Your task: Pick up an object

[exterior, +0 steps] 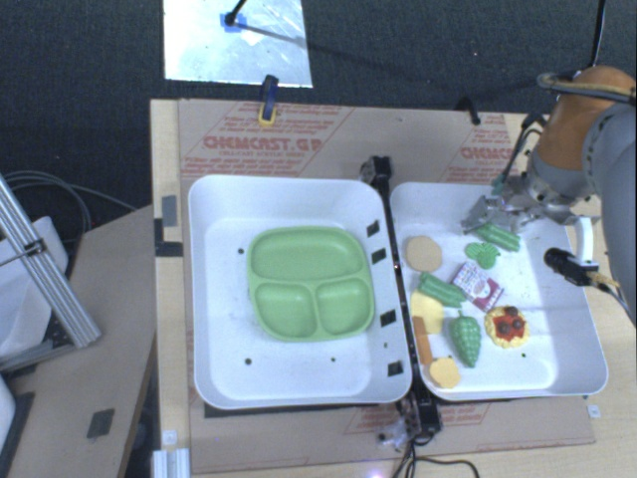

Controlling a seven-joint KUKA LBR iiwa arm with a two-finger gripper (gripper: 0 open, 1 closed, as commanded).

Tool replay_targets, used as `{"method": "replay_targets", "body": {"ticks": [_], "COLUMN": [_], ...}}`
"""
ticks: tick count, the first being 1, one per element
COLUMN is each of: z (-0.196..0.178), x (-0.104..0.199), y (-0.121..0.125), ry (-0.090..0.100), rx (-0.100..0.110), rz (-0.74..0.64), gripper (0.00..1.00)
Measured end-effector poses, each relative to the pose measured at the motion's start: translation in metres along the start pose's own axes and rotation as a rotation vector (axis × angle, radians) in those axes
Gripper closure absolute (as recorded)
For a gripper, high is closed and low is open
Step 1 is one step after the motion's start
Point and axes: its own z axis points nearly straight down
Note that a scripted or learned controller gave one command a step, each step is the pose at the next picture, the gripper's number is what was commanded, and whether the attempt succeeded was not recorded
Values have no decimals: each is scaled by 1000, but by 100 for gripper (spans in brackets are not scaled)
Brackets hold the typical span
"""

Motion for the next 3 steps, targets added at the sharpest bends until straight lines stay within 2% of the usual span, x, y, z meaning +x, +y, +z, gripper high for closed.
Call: {"method": "replay_targets", "body": {"ticks": [1, 2, 3], "z": [-4, -5, -4], "x": [19, 0, -2], "y": [-45, -15, -29], "ry": [5, 3, 3], "rx": [7, 0, 3], "rz": [-1, -5, -3], "gripper": [0, 0, 0]}}
